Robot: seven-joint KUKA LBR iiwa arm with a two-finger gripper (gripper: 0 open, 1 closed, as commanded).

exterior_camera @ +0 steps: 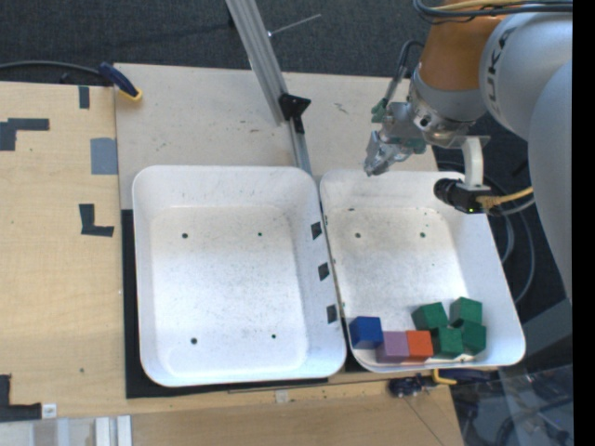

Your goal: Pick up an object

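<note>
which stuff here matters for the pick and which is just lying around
For the job: pincer; blue block; purple block; orange block; green blocks; right bin.

Lying about: left bin; blue and yellow clamp; metal bar.

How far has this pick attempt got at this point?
Nothing looks picked yet. The blue block, purple block, orange block and green blocks all lie in the right bin's near corner. The gripper hangs over that bin's far edge. Reaching, grasping and lifting are all left.
</note>
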